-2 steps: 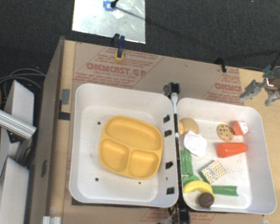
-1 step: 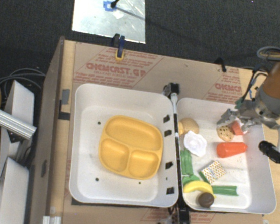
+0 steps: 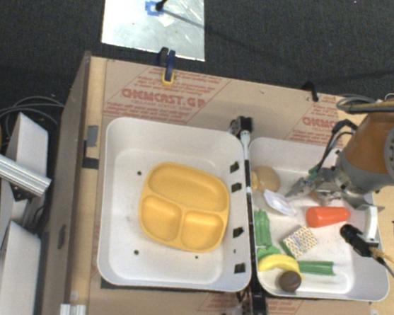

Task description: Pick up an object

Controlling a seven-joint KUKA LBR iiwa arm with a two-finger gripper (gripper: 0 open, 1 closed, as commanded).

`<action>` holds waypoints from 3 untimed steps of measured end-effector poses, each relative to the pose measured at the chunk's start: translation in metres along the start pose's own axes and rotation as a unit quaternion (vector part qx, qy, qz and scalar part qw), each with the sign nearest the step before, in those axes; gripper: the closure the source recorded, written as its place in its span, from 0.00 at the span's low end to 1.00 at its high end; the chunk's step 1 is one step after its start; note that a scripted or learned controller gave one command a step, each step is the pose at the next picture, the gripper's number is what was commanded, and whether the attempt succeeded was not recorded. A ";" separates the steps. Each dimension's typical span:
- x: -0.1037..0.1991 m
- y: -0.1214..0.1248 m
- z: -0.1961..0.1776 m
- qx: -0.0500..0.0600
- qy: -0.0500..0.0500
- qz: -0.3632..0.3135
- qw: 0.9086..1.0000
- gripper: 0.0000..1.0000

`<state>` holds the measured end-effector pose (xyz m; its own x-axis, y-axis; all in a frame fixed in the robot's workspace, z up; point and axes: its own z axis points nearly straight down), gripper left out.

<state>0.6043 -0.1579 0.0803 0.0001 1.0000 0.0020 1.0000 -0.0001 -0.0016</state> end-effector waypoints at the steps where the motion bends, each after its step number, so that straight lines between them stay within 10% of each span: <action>1: -0.013 -0.050 -0.003 -0.001 -0.001 0.001 1.000 0.00; 2: -0.051 -0.120 -0.101 -0.002 -0.003 0.002 1.000 0.00; 3: -0.040 -0.090 -0.030 -0.005 -0.002 -0.003 1.000 0.00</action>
<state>0.5146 -0.1977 0.1100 -0.0064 1.0000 -0.0027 0.9999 0.0064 0.0093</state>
